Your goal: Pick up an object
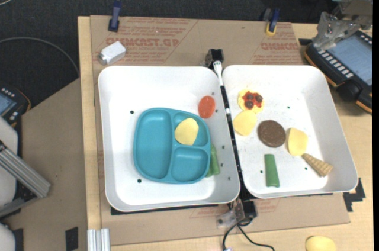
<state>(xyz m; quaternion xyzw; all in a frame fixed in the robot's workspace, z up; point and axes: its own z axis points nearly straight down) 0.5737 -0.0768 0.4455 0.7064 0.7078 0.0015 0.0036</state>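
Faint red print on the cardboard [177,36] under the bins looks like "CAST"; the rest is unreadable. In the right bin [308,81], a green stick [270,170] lies lengthwise, running near-to-far, beside a brown disc [272,133]. The pincer's state cannot be told.

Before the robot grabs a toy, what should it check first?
1. Toys to pick in the right bin: ok, brown disc, green stick and cone lie there.
2. Brown disc free all around: not ok, yellow pieces sit against it.
3. Green stick alone: ok.
4. Teal tray in the left bin: ok, a yellow piece lies in it.
5. Gripper ready: cannot tell.
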